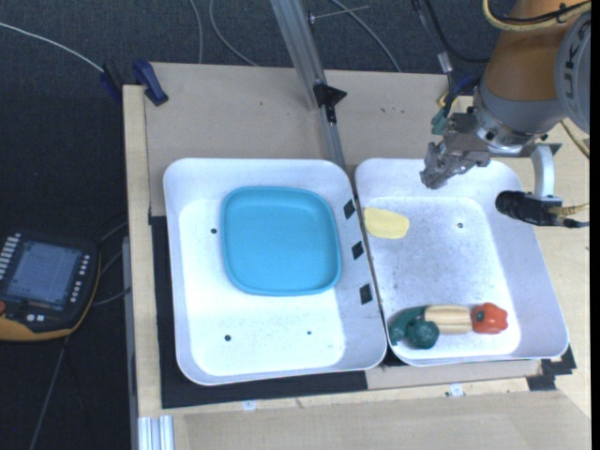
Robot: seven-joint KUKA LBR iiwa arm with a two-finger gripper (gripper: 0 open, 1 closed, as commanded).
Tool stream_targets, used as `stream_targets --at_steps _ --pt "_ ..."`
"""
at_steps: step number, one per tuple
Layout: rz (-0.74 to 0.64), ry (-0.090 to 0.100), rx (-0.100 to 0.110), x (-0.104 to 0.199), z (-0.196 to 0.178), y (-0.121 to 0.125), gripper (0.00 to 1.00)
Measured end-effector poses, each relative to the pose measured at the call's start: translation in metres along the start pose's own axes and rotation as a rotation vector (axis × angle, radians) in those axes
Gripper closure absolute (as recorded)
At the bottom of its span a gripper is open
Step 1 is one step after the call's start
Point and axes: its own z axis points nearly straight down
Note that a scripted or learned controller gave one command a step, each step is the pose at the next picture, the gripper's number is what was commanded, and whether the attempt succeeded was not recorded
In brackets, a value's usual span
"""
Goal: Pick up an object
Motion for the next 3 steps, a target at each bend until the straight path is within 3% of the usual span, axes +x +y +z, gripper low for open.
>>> stream_targets --at_steps 3 --pt "-0.001 0.000 0.001 0.149 -0.009 -0.040 1.00"
